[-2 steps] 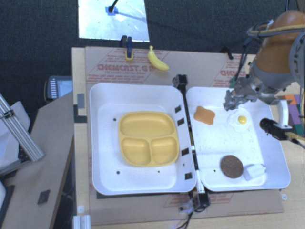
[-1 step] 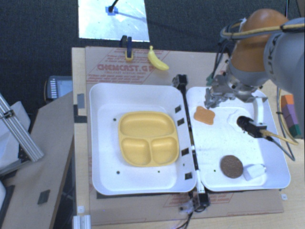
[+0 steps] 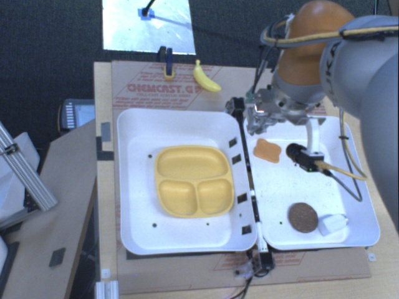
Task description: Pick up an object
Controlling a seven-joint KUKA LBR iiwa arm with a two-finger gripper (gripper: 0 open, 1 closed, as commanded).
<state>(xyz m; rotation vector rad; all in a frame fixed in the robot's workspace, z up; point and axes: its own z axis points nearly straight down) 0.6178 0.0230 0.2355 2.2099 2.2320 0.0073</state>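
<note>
In the right bin (image 3: 355, 199) lie an orange slab-shaped piece (image 3: 268, 150) near the far left, a brown round disc (image 3: 303, 217) near the front, and a small white object (image 3: 333, 223) beside the disc. My gripper (image 3: 257, 124) hangs over the bin's far left corner, just beyond the orange piece and close to the divider between the bins. Nothing shows in its grasp. A black part on a white bracket (image 3: 303, 156) hangs from the wrist just right of the orange piece.
The left bin (image 3: 134, 185) holds a yellow divided plate (image 3: 190, 180). A yellow banana (image 3: 206, 78) lies on the cardboard behind the bins. A yellow cable (image 3: 346, 173) trails across the right bin. The arm's bulk covers the right bin's far right.
</note>
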